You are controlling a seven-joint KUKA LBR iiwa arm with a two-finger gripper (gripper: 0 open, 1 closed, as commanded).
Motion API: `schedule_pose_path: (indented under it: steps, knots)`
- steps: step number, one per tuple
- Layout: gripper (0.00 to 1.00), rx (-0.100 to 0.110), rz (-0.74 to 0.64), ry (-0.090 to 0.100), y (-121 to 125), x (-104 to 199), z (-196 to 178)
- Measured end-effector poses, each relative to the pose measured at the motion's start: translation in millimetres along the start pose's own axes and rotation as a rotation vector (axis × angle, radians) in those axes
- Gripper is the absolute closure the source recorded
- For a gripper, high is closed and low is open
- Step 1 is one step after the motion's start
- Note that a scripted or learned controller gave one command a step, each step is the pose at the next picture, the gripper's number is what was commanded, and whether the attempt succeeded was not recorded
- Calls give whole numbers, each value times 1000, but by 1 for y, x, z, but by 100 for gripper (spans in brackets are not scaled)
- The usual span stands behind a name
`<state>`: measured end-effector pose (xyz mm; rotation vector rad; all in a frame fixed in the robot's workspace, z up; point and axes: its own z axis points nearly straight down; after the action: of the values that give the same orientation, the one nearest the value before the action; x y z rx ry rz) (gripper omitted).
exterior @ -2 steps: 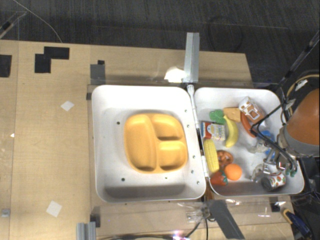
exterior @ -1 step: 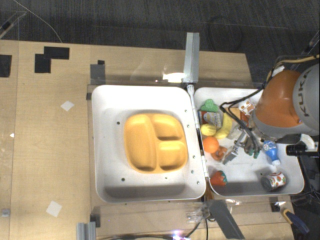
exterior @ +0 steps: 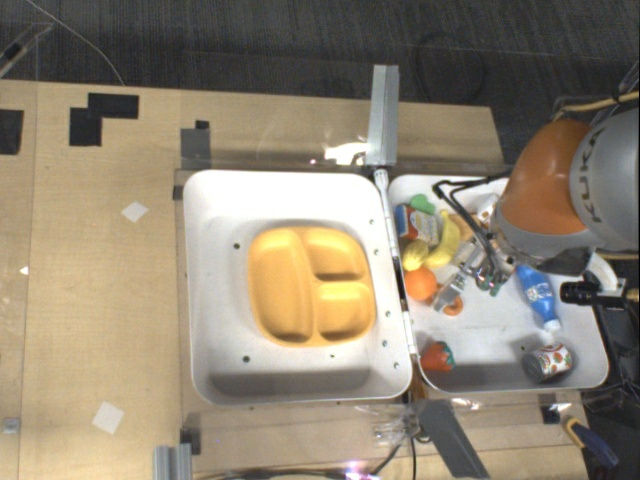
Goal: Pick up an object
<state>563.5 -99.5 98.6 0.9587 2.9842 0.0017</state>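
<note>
On the wooden worktop (exterior: 90, 298) two shallow white bins sit side by side. The left bin (exterior: 215, 268) carries a yellow divided tray (exterior: 308, 283) near its middle, with one long compartment on the left and two smaller ones on the right. The right bin (exterior: 590, 363) holds a scatter of small things: an orange (exterior: 421, 284) near its left wall, a yellow banana-like piece (exterior: 447, 245) just above it, a green and printed packet (exterior: 421, 218) toward the top left corner, a red strawberry-like toy (exterior: 437, 356) near the front wall, a blue bottle with a white cap (exterior: 537, 296) further right, and a small can (exterior: 548, 361) lying near the front right corner. The arm's hand (exterior: 462, 280) hangs low over the right bin, just beside the orange and the banana piece; whether its fingers are spread or pressed together cannot be told from here, and nothing is plainly seen pinched between them
</note>
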Motion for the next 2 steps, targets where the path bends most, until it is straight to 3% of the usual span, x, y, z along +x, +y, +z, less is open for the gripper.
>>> schedule_pose_path:
  steps: [1,2]
  knots:
    - [0,-1,270,-4,24,-54,11]
    - [0,14,587,17,47,-86,10]
